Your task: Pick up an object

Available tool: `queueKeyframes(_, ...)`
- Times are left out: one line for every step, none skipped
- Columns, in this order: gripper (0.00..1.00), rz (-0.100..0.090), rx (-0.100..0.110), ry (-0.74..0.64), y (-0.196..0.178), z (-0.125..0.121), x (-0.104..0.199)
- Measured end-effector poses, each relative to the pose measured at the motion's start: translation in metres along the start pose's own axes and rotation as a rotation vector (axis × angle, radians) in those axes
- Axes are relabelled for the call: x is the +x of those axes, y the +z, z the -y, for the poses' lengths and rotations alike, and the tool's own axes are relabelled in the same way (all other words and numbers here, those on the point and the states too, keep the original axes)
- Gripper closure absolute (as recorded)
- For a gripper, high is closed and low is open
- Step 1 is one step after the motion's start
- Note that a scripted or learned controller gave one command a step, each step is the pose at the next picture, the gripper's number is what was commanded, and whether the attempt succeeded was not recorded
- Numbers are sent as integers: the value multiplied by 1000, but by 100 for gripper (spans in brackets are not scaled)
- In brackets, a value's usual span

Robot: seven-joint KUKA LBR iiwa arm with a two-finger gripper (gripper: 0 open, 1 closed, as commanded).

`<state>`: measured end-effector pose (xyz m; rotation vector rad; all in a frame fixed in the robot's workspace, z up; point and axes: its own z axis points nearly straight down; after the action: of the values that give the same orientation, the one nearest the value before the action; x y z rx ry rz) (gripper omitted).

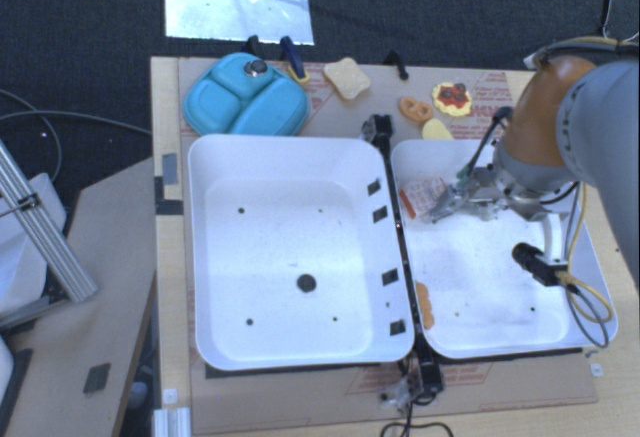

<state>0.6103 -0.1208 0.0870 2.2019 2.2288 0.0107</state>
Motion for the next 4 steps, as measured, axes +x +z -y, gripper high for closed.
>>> queueKeyframes(0, 0, 7, 6, 2, -52, -31)
queueKeyframes(100, 3, 3, 3, -10, -52, -31)
queueKeyframes(100, 0, 2, 12, -1, 29, 6)
queueKeyframes(100, -4, -1, 1, -105, 33, 75)
